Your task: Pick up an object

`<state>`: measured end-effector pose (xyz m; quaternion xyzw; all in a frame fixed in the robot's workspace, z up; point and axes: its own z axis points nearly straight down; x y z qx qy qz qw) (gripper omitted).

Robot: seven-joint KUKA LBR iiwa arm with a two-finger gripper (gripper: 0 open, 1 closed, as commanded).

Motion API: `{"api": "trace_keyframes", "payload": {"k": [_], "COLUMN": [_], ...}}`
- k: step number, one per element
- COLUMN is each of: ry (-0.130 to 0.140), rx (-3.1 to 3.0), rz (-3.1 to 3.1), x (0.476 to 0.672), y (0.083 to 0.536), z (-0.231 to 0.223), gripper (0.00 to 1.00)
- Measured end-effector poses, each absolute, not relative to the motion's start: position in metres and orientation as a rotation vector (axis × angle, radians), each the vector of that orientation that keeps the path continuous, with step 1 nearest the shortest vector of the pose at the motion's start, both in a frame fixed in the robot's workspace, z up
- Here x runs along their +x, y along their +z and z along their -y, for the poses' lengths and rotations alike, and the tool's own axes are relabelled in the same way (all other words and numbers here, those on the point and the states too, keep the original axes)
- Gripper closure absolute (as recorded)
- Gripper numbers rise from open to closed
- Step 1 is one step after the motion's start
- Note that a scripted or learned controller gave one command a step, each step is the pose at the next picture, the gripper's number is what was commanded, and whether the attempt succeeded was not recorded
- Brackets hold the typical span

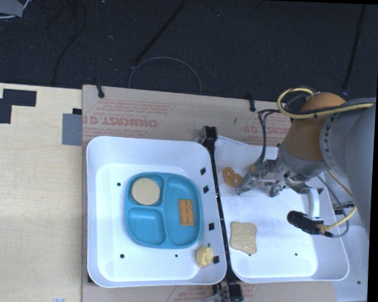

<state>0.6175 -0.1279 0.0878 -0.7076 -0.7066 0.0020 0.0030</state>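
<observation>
Camera view: the gripper (258, 184) is seen low in the right bin (335, 262), its fingers spread apart with nothing pinched between them. A pretzel (232, 176) lies just beside it, apart from the fingertips. A slice of bread (243, 237) rests nearer the front. A blue tray (156, 231) is set in the left bin (101, 250).

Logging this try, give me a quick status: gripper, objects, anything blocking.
Gripper low in right bin, beside the pretzel-shaped piece, nothing seen held. Bread slice lies apart, nearer the front. Bin divider close on the pretzel's far side.
</observation>
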Motion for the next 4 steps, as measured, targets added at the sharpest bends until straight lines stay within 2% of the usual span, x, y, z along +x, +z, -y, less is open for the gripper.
{"api": "trace_keyframes", "payload": {"k": [1, 4], "ry": [0.005, -0.001], "rx": [-2.224, -2.225], "rz": [2.214, 2.22], "x": [0.618, 0.623], "y": [0.101, 0.246], "z": [0.129, 0.143], "gripper": [1.0, 1.0]}}
